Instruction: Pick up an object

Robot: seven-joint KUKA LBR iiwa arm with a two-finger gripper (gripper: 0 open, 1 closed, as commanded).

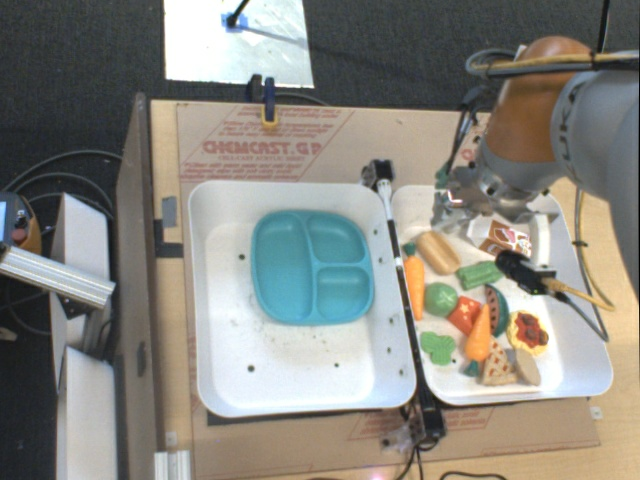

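I work in what looks like a robotics lab, not a home or kitchen. My table [160,298] is bare plywood with a stencilled cardboard sheet [262,138] laid over it, held at the far edge by a blue and yellow clamp [266,98]. Two white bins [225,368] sit side by side, one with a teal divided tray [310,266], the other heaped with toy plastic food [478,308]. Black cables [50,173] loop past an aluminium rail [55,273] on the left. The floor [70,58] seems to be dark carpet, though it is too blurred to be sure.
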